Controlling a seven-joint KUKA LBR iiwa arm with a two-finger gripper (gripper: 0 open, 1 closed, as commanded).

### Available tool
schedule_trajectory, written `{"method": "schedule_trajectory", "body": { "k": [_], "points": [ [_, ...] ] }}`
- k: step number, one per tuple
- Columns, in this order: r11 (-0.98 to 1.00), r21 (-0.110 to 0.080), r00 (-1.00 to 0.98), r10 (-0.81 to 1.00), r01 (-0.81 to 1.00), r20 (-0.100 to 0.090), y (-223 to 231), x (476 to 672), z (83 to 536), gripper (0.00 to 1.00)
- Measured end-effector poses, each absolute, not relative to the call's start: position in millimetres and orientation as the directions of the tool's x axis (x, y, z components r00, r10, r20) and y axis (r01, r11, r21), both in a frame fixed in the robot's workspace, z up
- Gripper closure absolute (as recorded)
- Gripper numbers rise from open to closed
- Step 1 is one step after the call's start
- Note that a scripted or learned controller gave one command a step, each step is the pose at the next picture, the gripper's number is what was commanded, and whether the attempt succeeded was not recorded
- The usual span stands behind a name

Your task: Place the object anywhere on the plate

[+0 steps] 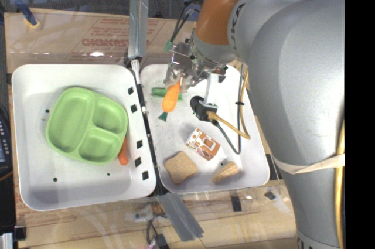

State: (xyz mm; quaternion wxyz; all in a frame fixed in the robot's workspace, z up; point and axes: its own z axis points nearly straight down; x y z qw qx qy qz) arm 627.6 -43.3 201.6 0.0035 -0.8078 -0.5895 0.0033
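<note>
The tool [176, 79] is seen over the far left part of the right bin [249, 180], below the orange band [218, 10] of the grey arm [293, 84]. A toy carrot [170, 98] is seen just under the tool's fingers, its orange body tilted and its green tip pointing toward the near left; its top seems to be pinched between the closed fingers, though the contact is partly hidden. A small green piece [159, 91] is seen just left of the carrot, on the bin floor. Nearer in the same bin, a brown and white packet [203, 144], a piece of toast [180, 167] and a smaller tan wedge [226, 171] are laid apart from one another. In the left bin [29, 125], a green divided plate [87, 123] is set, and an orange-red item [123, 152] is seen touching its near right rim. Both bins are carried by the bench [70, 37].
</note>
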Motion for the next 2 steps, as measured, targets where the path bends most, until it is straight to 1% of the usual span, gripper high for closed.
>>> {"method": "schedule_trajectory", "body": {
  "k": [1, 2],
  "points": [
    [-0.345, -0.008, 0.345, 0.939, 0.939, -0.002, 42.9, 623.0, 190.8, 1.0],
    [-0.347, -0.008, 0.347, 0.938, 0.938, -0.002, 41.7, 623.1, 191.0, 0.0]
  ]
}}
